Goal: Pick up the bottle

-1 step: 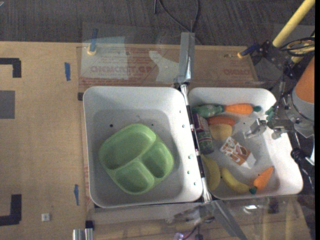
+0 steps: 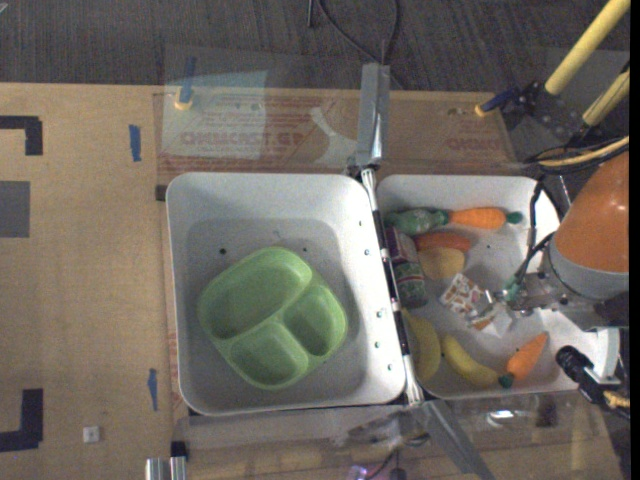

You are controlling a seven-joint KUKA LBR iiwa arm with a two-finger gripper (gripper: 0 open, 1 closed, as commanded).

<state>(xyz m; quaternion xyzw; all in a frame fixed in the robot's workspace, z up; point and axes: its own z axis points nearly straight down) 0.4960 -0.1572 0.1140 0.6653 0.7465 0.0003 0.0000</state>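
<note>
Camera view, from above at a slant. The gripper [image 2: 510,301] is low inside the right bin [image 2: 520,190], near that bin's right wall, below the orange band [image 2: 598,230] of the arm. Whether it is open or closed cannot be told: the wrist hides most of it. It sits just beside a small white printed packet [image 2: 462,294] near the bin's middle; contact cannot be confirmed, and nothing is seen held.

The bottle [image 2: 417,220], green with a pale label, lies on its side in the right bin's far left corner, well apart from the gripper. Its end touches or nearly touches a carrot [image 2: 484,218] lying along the far wall. Just nearer the camera lie an orange-red item [image 2: 444,241] and a pale peach-like item [image 2: 443,263]. A dark printed can or tube [image 2: 409,280] lies against the left wall. Two bananas [image 2: 424,343] [image 2: 470,361] rest toward the near wall, and a second carrot [image 2: 525,357] lies in the near right corner.

The left bin [image 2: 190,228] holds a green divided plate [image 2: 272,316] near its middle.

Both bins stand on a tan bench [image 2: 80,288] marked with black squares and blue tape strips [image 2: 135,143]. Beyond the bench's far edge is dark carpet [image 2: 200,18] with a black cable [image 2: 352,13]. Yellow rods [image 2: 590,33] slant in at the upper right.
</note>
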